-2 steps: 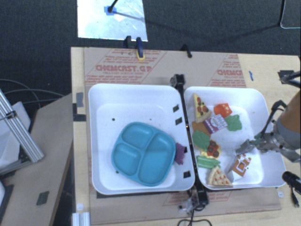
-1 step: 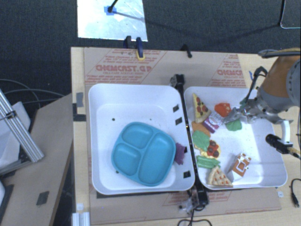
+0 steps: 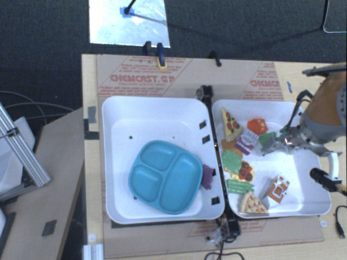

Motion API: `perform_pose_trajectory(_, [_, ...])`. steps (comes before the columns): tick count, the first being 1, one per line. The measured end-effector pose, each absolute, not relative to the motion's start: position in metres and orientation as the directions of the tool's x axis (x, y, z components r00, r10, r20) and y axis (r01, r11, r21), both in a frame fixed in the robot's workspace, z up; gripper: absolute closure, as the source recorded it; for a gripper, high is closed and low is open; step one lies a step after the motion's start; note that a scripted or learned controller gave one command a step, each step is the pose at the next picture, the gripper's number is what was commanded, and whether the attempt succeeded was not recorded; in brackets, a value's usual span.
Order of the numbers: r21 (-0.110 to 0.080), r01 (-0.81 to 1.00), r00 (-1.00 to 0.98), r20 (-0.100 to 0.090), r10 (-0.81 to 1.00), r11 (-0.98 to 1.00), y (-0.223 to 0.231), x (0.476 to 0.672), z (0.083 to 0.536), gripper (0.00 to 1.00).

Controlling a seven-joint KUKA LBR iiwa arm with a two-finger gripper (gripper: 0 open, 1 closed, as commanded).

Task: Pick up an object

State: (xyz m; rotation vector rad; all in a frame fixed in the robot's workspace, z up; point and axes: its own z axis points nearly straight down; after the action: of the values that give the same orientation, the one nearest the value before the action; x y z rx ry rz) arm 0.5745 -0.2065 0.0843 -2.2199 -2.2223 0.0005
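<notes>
A blue tray [image 3: 165,175] sits in the left bin [image 3: 157,112], well left of the gripper [image 3: 275,144]. Toy foods fill the right bin [image 3: 282,110]; a green piece [image 3: 267,140] lies just beside the fingertips. Finger spread: cannot tell.

Even, bright overhead light washes the white bins [image 3: 162,112] almost flat, with only soft, faint shadows. The foil sheet [image 3: 129,15] glares pale blue. Detail is soft and slightly grainy throughout.
</notes>
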Motion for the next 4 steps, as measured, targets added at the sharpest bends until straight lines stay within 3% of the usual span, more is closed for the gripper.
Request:
perform_pose_trajectory(1, [-0.005, 1.0, -0.003, 0.004, 1.0, 0.003, -0.153, 0.517, 0.084, 0.0])
perform_pose_trajectory(2, [0.0, 1.0, 0.004, 0.0, 1.0, -0.004, -0.209, 0.485, 0.084, 0.0])
perform_pose_trajectory(3, [0.002, 1.0, -0.012, 0.004, 1.0, 0.012, -0.106, 0.488, 0.084, 0.0])
perform_pose_trajectory(4, [0.003, 1.0, 0.001, -0.002, 1.0, -0.001, -0.156, 0.487, 0.085, 0.0])
